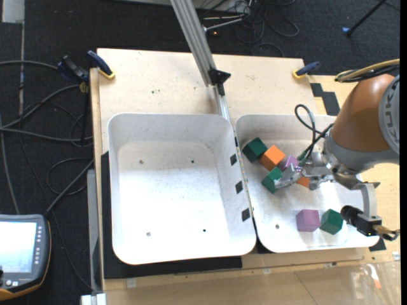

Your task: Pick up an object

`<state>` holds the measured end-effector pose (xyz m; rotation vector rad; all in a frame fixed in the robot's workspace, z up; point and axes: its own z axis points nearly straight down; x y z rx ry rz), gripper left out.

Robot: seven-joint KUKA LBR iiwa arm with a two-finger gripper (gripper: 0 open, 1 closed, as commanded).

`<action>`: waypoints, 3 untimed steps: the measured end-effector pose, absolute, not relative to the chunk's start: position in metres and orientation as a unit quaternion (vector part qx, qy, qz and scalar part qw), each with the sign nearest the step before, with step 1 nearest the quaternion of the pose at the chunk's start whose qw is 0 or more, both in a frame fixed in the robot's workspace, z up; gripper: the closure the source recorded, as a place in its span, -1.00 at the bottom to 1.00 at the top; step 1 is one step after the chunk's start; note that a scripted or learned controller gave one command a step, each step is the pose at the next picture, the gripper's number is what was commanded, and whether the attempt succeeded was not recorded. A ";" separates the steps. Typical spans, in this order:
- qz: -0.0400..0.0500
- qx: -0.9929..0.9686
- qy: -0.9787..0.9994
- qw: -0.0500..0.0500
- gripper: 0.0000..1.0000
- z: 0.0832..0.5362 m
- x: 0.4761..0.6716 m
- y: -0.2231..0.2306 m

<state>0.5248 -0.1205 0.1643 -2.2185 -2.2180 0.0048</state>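
Note:
The right bin [280, 241] holds several small blocks. A dark green block [255, 149] and an orange block [275, 155] lie near its back left. Another green block [271, 182] sits just in front of them. My gripper [294, 175] is low in the bin, right beside that green block, with a small purple block [291, 163] and an orange piece [304, 183] close against it. A larger purple block [308, 220] and a green block [331, 222] rest near the front. The arm's wrist hides the bin's right side.
The left bin [121, 170] stands beside the right one, sharing a raised middle rim [241, 176]. A slanted metal pole [197, 37] rises from the back of the bench. A tablet [22, 250] lies on the floor at the left.

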 end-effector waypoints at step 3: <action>-0.001 -0.707 -0.707 -0.001 1.00 0.106 0.527 -0.123</action>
